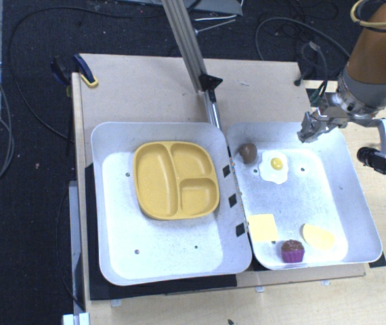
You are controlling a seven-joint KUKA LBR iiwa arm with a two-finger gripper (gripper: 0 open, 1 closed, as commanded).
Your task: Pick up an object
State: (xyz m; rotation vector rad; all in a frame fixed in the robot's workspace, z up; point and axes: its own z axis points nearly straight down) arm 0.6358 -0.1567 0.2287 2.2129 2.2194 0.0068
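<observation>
Fried egg (pixel 274 167), glossy and flat, lies in the right bin (pixel 355 202) just below-left of the pincer (pixel 309 131).
Pincer's grip: cannot tell. Left bin (pixel 112 249) holds a yellow sectioned plate (pixel 176 180).

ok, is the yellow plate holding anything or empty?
Empty. The yellow plate lies flat in the left bin, and all three compartments show bare yellow. The toy food sits in the right bin.
</observation>
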